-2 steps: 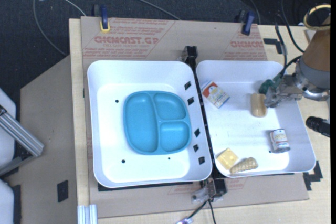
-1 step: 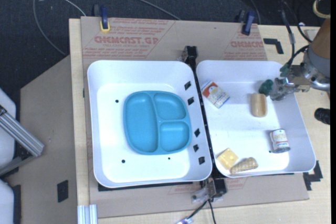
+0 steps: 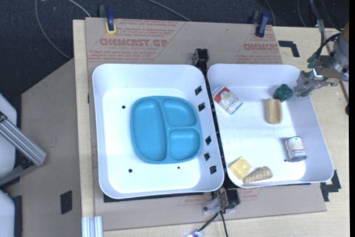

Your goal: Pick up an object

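camera view:
my pincer (image 3: 305,85): over right bin's (image 3: 260,72) far right rim, just beside the green thing (image 3: 284,92); can't tell if it's open or closed
right bin: carton (image 3: 227,100) at left, tan block (image 3: 273,111) near green thing, can (image 3: 295,149) at right, cheese wedge (image 3: 240,167) touching bread (image 3: 258,175) at front
left bin (image 3: 111,119): blue plate (image 3: 166,129), three compartments

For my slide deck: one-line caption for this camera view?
Gripper at the right bin's far edge beside a green object; blue divided plate in the left bin.
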`<state>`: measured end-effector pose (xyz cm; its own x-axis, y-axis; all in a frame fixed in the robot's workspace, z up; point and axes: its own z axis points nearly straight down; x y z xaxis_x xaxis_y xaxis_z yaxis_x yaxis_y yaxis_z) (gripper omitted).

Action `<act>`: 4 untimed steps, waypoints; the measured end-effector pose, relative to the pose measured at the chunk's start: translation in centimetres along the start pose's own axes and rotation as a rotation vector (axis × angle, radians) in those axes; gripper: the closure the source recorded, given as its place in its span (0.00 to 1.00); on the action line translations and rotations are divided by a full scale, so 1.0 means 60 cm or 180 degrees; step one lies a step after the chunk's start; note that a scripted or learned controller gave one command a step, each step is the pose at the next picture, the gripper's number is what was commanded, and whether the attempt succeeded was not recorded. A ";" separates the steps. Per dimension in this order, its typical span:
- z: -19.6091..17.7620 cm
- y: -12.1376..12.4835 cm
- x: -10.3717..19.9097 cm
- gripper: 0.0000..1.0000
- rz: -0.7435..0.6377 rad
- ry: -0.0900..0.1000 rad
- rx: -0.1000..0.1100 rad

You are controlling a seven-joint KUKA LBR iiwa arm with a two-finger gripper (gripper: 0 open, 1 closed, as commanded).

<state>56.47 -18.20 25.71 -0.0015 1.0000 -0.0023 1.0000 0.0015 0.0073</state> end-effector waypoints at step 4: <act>0.037 0.009 0.337 1.00 -0.0014 0.0016 0.0036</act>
<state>57.00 2.01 23.43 -0.0059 1.0000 0.0026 1.0000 0.0059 -0.0039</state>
